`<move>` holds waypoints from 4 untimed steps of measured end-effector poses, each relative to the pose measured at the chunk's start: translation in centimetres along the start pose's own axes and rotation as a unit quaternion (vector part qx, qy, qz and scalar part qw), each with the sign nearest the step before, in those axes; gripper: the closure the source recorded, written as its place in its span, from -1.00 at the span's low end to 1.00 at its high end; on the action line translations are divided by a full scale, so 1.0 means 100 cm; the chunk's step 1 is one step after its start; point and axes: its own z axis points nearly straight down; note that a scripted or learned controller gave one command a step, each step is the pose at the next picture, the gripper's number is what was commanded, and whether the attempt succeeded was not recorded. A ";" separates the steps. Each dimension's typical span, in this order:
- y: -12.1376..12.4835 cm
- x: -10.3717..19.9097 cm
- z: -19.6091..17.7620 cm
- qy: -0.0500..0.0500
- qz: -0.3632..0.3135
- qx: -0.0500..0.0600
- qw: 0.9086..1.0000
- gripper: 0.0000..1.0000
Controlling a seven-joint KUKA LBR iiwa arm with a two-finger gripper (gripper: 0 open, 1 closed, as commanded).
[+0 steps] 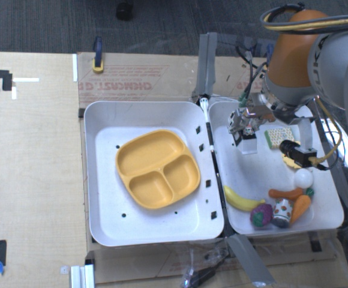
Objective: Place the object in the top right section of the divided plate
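Note:
A yellow divided plate [121,161] with three sections lies in the left white bin [96,179], and nothing rests in any section. My gripper [244,129] hangs over the far left part of the right bin [336,218], just right of the wall between the bins. It points down at bare bin floor. A pale green speckled flat piece [279,137] lies just to its right. A yellow banana [241,200] lies nearer the front, below the gripper.
The right bin's front corner holds a purple and green toy [260,216], a small white and red item [282,210], two orange carrots [300,207] and a white ball [303,177]. The grey arm with its orange band [294,47] reaches in from the right.

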 end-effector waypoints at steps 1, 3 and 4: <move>-0.050 0.060 0.000 0.001 -0.006 0.000 1.000 1.00; -0.073 0.108 -0.021 0.000 -0.149 -0.001 0.989 1.00; -0.100 0.120 -0.070 0.000 -0.103 -0.001 0.995 1.00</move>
